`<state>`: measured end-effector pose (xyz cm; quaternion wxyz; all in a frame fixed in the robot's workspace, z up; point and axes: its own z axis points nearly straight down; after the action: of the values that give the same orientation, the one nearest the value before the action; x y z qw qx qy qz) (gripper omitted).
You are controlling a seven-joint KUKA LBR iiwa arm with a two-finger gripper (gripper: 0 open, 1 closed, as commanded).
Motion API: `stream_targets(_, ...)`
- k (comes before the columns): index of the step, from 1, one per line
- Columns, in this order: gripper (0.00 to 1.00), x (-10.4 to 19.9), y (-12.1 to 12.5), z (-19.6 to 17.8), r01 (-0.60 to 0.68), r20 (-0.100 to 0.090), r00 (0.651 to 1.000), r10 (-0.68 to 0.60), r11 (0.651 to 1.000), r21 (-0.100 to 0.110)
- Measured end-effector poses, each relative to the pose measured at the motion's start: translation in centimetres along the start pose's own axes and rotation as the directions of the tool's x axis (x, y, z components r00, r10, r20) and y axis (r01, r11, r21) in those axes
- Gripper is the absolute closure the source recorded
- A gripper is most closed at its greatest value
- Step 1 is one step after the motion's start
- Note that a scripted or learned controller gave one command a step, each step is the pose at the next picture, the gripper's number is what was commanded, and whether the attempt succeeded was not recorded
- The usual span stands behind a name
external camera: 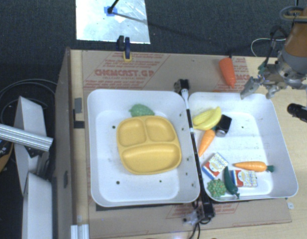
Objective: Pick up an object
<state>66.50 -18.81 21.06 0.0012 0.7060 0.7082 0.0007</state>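
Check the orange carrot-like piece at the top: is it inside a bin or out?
Out. The orange piece lies on the brown board beyond the right bin, clear of that bin's far rim.

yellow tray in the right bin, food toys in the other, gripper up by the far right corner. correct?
Bins are swapped. The camera view shows the yellow tray in the left bin and the food toys, like the banana, in the right bin. The gripper is by the far right corner, as you said.

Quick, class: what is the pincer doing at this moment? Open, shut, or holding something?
Pincer: open, holding nothing, poised over the far edge of the right bin.
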Motion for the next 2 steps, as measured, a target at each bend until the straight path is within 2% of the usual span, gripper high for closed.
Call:
stream_targets(1,0.00,4.3,-0.9,10.9,0.002,-0.002,1.000,-0.002,1.000,0.003)
stream_targets(2,0.00,9.6,-3.1,12.3,-0.005,0.009,1.000,0.005,1.000,-0.007)
